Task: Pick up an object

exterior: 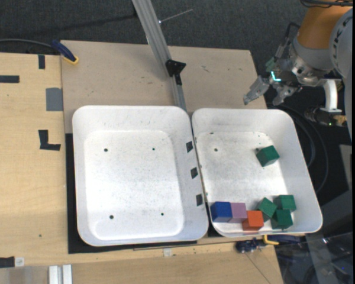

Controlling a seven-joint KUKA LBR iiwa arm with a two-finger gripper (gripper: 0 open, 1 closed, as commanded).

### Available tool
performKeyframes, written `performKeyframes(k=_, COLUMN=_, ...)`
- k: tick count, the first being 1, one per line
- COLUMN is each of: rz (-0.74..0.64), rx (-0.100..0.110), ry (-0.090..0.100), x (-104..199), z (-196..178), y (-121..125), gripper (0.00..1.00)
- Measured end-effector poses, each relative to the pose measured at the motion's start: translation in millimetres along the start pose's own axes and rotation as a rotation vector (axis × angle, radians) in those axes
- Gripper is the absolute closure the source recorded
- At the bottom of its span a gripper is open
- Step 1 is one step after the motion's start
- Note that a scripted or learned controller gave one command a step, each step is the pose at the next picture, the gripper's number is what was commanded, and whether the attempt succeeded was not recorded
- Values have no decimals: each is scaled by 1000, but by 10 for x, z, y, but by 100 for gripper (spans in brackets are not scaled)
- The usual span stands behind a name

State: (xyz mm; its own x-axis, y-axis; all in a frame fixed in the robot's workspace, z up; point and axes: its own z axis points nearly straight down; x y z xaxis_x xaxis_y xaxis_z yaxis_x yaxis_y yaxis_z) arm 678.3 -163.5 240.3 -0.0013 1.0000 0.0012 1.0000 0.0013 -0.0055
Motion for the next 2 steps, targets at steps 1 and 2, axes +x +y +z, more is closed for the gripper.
performKeyframes(k=1, rz=-1, rx=-4, ry=-3, x=-3, z=-32, y=8, gripper=0)
performKeyframes(k=2, rz=1, rx=1, ry=-3, x=-56, z=598, y=20, gripper=0)
